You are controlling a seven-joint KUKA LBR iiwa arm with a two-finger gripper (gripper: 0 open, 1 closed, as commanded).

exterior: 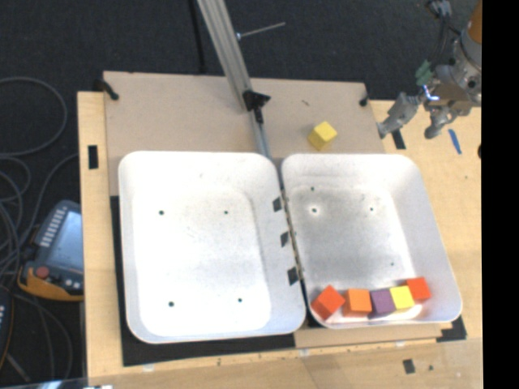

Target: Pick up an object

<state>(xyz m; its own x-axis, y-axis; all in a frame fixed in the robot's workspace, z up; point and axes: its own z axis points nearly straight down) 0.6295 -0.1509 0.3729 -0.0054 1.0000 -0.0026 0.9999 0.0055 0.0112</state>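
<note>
Wooden bench (203, 112), two white bins, fingers (418, 113) spread apart and empty.
Yellow cube (322, 134) well left of fingers; five blocks (373, 299) far below, in right bin (422, 217).

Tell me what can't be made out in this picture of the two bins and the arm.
- Arm: cut off by the right edge of the camera view, so just the wrist end is seen.
- Blocks in the right bin: packed in a row against the near rim, so their lower faces are hidden.
- Dark specks on the left bin: too small to identify.
</note>
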